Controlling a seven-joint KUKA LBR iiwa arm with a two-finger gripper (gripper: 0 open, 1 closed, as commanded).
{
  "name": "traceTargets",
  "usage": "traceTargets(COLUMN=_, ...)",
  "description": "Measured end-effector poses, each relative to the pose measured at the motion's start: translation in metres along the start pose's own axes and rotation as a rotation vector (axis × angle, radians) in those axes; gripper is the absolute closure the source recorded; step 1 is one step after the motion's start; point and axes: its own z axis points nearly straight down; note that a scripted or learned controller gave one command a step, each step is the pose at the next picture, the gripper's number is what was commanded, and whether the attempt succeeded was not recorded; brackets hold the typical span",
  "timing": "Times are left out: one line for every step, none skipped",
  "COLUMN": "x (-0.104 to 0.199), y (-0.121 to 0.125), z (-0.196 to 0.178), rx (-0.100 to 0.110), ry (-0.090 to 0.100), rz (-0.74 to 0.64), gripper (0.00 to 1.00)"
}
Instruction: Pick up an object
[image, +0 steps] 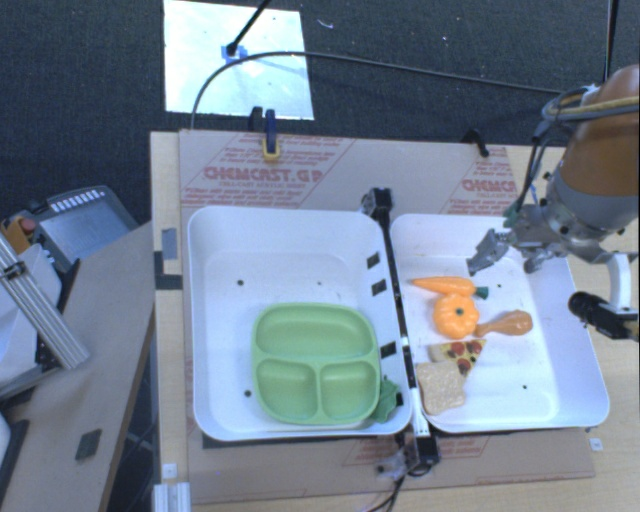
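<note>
Arm over the right bin, nothing picked up.
The gripper (510, 250) hangs with fingers spread, pinching nothing, above the carrot (445, 286) and pumpkin (456, 317).

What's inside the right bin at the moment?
The right bin holds a carrot, a small pumpkin, a tan drumstick-shaped piece, a pizza slice and a bread slice. The arm covers its far right corner.

Two bins (290, 225), one plate (315, 362), five foods (456, 317)
</note>
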Motion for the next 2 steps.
traceTargets(x=0.0, y=0.002, z=-0.007, rx=-0.012, ry=-0.001, rz=-0.002, gripper=0.0)
traceTargets(x=-0.007, y=-0.001, z=0.051, rx=-0.01, ry=-0.001, rz=0.0, gripper=0.0)
